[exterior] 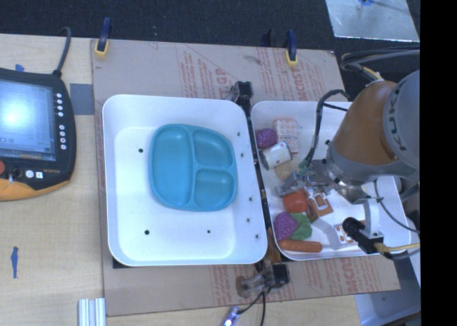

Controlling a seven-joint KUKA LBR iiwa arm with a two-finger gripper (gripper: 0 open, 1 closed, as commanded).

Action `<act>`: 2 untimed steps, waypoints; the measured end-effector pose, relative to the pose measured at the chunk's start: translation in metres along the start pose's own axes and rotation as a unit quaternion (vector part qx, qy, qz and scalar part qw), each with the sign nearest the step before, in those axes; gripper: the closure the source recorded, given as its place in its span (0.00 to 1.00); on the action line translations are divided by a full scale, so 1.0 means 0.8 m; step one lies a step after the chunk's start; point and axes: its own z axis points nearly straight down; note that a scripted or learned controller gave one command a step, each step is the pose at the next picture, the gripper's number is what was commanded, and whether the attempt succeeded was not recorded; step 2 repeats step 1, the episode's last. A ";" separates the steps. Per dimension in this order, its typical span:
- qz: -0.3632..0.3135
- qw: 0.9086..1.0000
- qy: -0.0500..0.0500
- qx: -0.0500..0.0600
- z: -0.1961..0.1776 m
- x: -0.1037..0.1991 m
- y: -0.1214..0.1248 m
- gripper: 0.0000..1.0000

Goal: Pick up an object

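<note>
While the blue divided plate point(193, 167) lies in the left bin point(121, 239), well left of the gripper point(314, 175), the toys crowd the right bin point(400, 196). A purple grape bunch point(285, 226), a red tomato point(294, 202) and an orange carrot point(303, 247) sit just below-left of the gripper; whether it grips anything cannot be told.

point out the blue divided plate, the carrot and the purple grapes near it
blue divided plate point(193, 167), camera view, centre ridge between compartments
carrot point(301, 247), camera view, middle of its length
purple grapes point(285, 226), camera view, middle of the bunch
</note>
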 end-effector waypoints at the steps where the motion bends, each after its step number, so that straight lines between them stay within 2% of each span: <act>1: -0.002 1.000 -0.001 0.001 -0.013 -0.001 0.000 1.00; 2: -0.002 1.000 -0.001 0.001 -0.013 -0.001 0.000 1.00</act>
